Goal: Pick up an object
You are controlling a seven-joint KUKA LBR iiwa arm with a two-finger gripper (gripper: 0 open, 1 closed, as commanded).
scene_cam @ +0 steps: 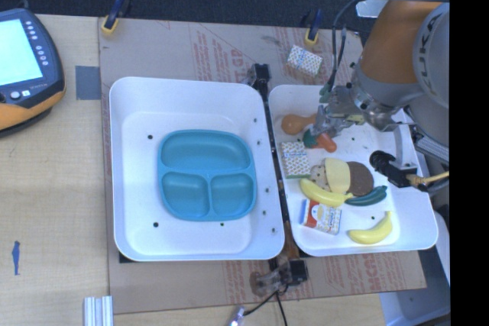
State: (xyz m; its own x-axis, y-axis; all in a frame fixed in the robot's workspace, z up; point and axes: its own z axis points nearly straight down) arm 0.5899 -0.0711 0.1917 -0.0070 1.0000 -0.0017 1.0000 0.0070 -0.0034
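The bench is light wood with a brown cardboard sheet on it. The sheet has faint red writing, too pale to read. Two white bins sit side by side on the sheet. The left bin holds a blue plate with three parts. The right bin holds a pile of toys.

The big grey and orange arm comes in over the far right corner of the bench, and part of it is cut off. Its gripper hangs low over the far side of the right bin, above a small green and orange toy. I cannot tell if it is open or closed, or if it holds anything.

A screen pad sits at the left edge, partly cut off.

In the right bin a yellow banana lies near the front edge. Another banana lies in the middle, half under a round tan and brown toy. A small box has red and blue print, too tiny to read. A checked packet lies by the left wall.
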